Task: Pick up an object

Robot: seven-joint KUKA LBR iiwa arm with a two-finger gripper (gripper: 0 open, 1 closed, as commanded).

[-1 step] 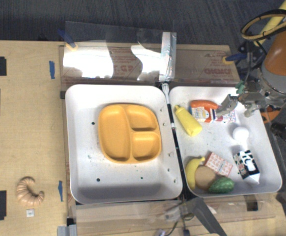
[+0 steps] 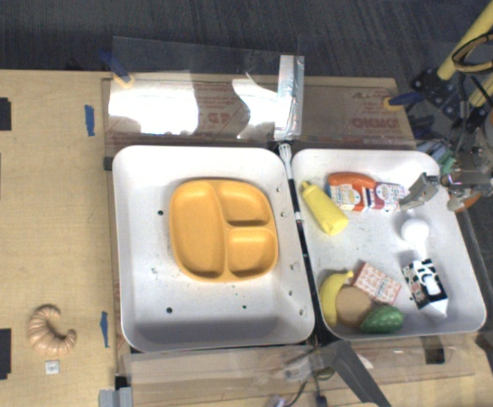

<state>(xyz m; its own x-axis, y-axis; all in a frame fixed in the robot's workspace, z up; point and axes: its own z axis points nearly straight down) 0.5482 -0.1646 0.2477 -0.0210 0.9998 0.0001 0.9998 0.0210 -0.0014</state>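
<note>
The right bin [image 2: 471,253] holds several objects. A yellow mustard bottle [image 2: 324,209] lies next to an orange ketchup bottle [image 2: 361,192] at the back. A small white ball [image 2: 414,230] sits mid-right and a black-and-white carton [image 2: 424,284] lies at the front right. A banana [image 2: 335,291], a brown potato [image 2: 354,308], a green fruit [image 2: 382,320] and a pink patterned packet [image 2: 377,284] crowd the front. My gripper [image 2: 440,196] hovers over the bin's right rear part, just above the white ball, open with nothing between its fingers.
In the left bin [image 2: 136,227] lies a yellow divided plate [image 2: 224,227]. A croissant [image 2: 52,329] rests on the bench at the far left. A clear plastic wall [image 2: 204,100] stands behind the bins. Cables [image 2: 475,49] hang at the upper right.
</note>
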